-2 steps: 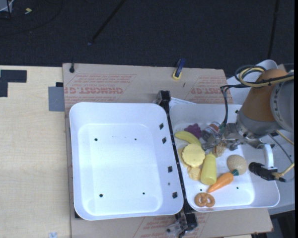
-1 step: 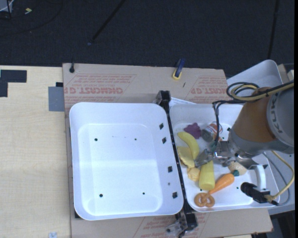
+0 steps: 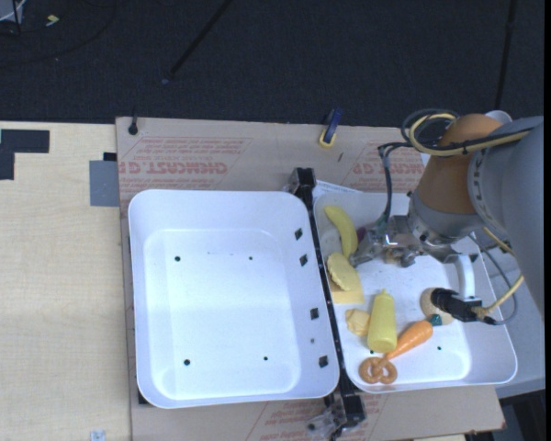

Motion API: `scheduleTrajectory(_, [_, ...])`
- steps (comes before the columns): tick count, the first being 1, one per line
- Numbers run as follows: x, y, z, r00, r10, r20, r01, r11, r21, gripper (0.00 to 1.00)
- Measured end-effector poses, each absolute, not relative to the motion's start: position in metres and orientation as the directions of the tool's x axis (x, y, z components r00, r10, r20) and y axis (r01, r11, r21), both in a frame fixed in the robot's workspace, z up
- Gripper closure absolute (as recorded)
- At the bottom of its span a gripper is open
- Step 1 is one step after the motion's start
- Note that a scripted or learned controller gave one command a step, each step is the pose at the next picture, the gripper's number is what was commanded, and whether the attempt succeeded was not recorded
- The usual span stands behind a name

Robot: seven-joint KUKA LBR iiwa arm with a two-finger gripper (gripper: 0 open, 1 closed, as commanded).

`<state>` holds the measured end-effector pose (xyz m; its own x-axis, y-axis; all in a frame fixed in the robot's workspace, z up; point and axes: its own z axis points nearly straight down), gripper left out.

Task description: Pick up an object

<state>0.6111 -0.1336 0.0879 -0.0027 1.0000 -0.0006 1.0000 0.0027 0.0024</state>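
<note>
The right bin (image 3: 496, 361) holds several toy foods. A yellow banana (image 3: 342, 227) lies near its upper left, with a pale yellow wedge (image 3: 342, 277) just below it. Further down are a yellow cylinder (image 3: 382, 321), a small yellow chunk (image 3: 356, 322), an orange carrot (image 3: 410, 339) and a brown pretzel (image 3: 378, 370). A tan round piece (image 3: 438, 302) lies to the right, partly under a black cable. My gripper (image 3: 378, 247) hangs low in the bin, just right of the banana and the wedge. Nothing shows between its fingers.
The left bin (image 3: 147, 246) adjoins the right one along a black divider (image 3: 314, 283). The grey arm with its orange band (image 3: 455, 168) and looping cables covers the right bin's upper right corner. A blue and yellow clamp (image 3: 330, 128) sits on the cardboard behind the bins.
</note>
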Motion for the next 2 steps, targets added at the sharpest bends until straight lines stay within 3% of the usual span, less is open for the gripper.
scheduleTrajectory(1, [0.645,-0.181,0.089,0.0,1.0,-0.001,1.0,0.0,0.0,0.0])
scheduleTrajectory(2, [0.621,-0.15,0.088,-0.002,1.0,0.0,1.0,0.002,-0.002,0.0])
